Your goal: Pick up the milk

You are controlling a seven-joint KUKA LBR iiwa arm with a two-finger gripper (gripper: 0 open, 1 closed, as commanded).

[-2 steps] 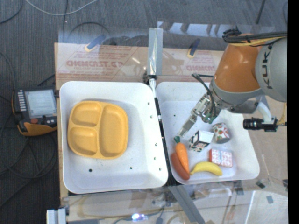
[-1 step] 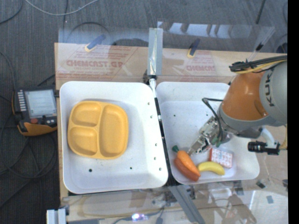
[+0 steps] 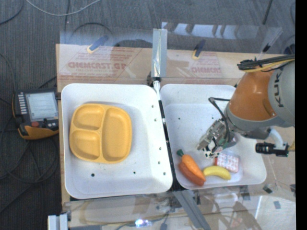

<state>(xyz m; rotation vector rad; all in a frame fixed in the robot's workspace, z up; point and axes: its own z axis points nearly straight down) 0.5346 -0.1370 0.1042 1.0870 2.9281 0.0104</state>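
A small red-and-white carton [image 3: 228, 163], which I take for the milk, lies flat near the front right of the right bin [image 3: 187, 110]. My gripper [image 3: 211, 144] hangs low over the bin floor just up and left of the carton, its tip almost at the carton's near corner. The grey wrist and orange band [image 3: 252, 102] above it hide part of the bin's right side. Nothing can be made out held in the gripper.
An orange carrot [image 3: 192, 169] and a yellow banana [image 3: 217, 172] lie along the right bin's front edge, close beside the carton. The left bin [image 3: 144, 171] holds a yellow divided plate [image 3: 101, 132]. A handheld controller [image 3: 36, 113] sits left of the bench.
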